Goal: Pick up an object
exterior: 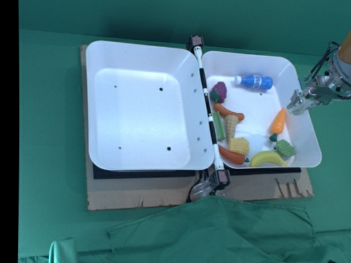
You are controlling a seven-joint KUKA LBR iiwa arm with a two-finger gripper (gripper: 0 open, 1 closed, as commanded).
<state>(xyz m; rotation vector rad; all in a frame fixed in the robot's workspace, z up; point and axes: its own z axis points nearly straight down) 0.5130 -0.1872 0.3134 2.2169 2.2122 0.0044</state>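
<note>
Carrot [278, 121] lies in the right bin [299, 81], near its right wall, long axis running top-right to bottom-left, leafy end down. It sits just left of and below the gripper [296, 104], which hangs over that bin's right rim; nearest candidate, I judge. Whether the fingers are wide or narrow, cannot tell.

Count, right bin: one blue bottle [254, 81], one grape bunch [219, 91], two sausages, one banana [268, 158], roughly ten toys. Left bin [104, 59]: no objects seen.

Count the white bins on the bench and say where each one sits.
2. The left bin takes up the middle of the bench. The right bin sits beside it, holding toy food, with the tool over its right rim.
</note>
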